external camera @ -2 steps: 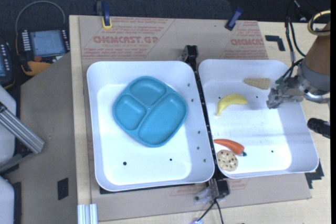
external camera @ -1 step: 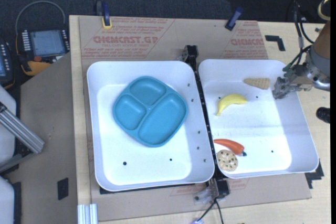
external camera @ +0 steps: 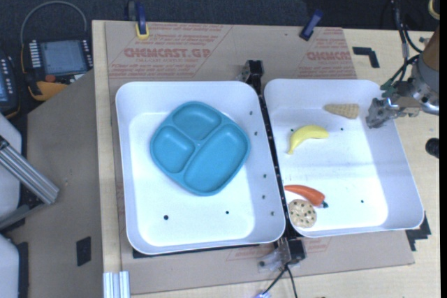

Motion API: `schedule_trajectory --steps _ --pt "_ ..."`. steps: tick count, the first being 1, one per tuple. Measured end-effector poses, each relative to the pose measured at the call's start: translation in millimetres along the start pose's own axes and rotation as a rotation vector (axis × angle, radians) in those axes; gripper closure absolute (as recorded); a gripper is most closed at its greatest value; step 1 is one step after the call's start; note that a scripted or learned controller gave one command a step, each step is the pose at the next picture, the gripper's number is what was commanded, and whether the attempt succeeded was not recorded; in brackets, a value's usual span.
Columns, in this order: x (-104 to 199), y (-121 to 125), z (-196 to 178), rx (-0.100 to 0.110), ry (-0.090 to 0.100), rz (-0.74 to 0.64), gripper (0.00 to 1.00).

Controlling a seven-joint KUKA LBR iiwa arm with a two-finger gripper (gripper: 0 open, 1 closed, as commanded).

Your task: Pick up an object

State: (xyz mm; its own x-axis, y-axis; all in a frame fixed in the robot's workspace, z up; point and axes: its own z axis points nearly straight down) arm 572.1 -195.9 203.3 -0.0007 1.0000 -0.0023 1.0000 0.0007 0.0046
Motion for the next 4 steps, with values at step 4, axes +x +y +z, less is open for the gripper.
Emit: schedule_trajectory --steps 4 --pt "225 -13 -29 0.004 0.005 -0.007 1.00"
